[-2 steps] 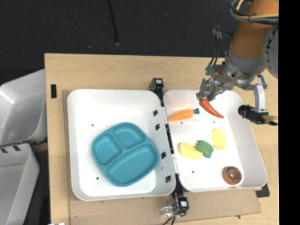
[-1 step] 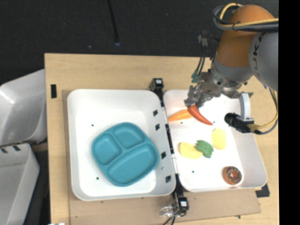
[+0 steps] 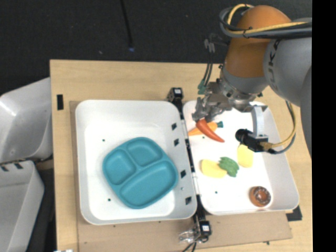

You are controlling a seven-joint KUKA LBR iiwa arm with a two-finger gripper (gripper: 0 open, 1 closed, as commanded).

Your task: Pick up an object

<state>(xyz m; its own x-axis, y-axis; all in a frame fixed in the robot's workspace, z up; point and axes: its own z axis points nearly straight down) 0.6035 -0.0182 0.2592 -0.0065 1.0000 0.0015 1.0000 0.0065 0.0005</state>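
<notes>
Two unlabelled white bins (image 3: 84, 140), pincer (image 3: 206, 114) over carrot (image 3: 209, 130)

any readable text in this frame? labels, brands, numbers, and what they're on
None legible.
Arm: dark marks on the grey shell at its left edge, cut off and too blurred to read.
Blue tray, bins, toy food such as the carrot and donut: no print to be seen.
</notes>
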